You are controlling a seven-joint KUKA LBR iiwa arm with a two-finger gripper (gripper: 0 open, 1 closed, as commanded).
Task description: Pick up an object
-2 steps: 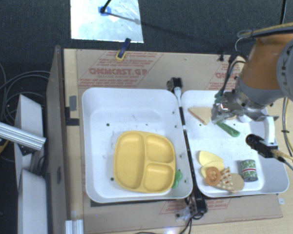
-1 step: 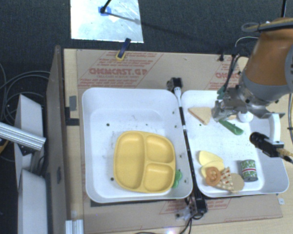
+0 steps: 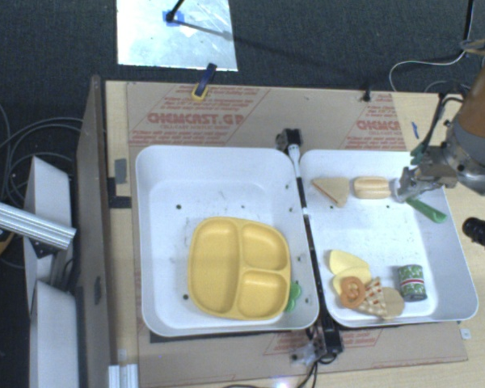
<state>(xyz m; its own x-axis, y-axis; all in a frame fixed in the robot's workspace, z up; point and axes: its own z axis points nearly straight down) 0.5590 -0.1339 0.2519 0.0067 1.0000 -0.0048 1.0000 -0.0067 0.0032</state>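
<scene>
On dark carpet sits the bench (image 3: pixel 250 111); the arm (image 3: pixel 477 128) hangs over the right bin (image 3: pixel 461 273), gripper (image 3: pixel 410 186) state unclear.

cardboard sheet (image 3: pixel 226 111) under the bins: red printed lettering, mirrored, roughly "chemcast gp"; repeated at right, partly hidden. can (image 3: pixel 411 282) label: illegible.

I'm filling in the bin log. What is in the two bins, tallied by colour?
Yellow or tan: 5: tray, wedge, roll, yellow piece, pizza slice
Green: 3: can, green stick, green bit beside the tray
Orange: 1: orange round
Total: 9
</scene>
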